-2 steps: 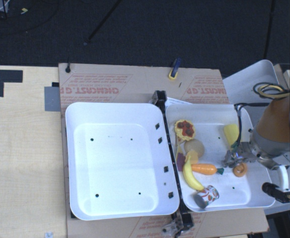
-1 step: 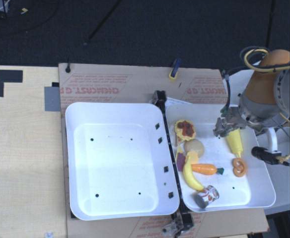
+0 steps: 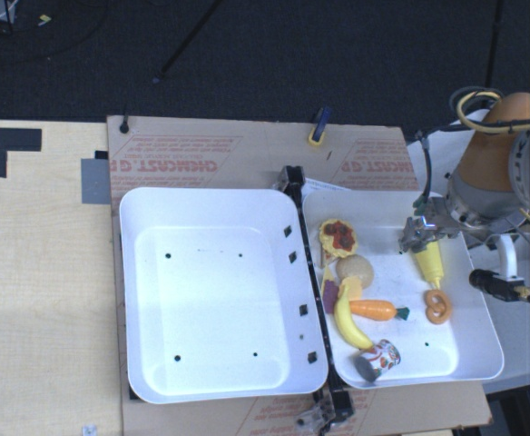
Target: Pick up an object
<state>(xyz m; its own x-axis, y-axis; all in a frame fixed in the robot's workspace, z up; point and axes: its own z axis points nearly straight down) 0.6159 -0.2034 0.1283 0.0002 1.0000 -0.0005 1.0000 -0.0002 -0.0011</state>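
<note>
Gripper (image 3: 421,236): positioned at the top of a yellow bottle (image 3: 429,263) in the right bin (image 3: 483,357); finger state cannot be told. Nothing lifted yet; pick judged pending.

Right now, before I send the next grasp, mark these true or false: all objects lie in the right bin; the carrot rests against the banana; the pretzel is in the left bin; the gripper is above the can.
1. All objects lie in the right bin: true.
2. The carrot rests against the banana: true.
3. The pretzel is in the left bin: false, it lies in the right bin.
4. The gripper is above the can: false, it is by the yellow bottle.
</note>
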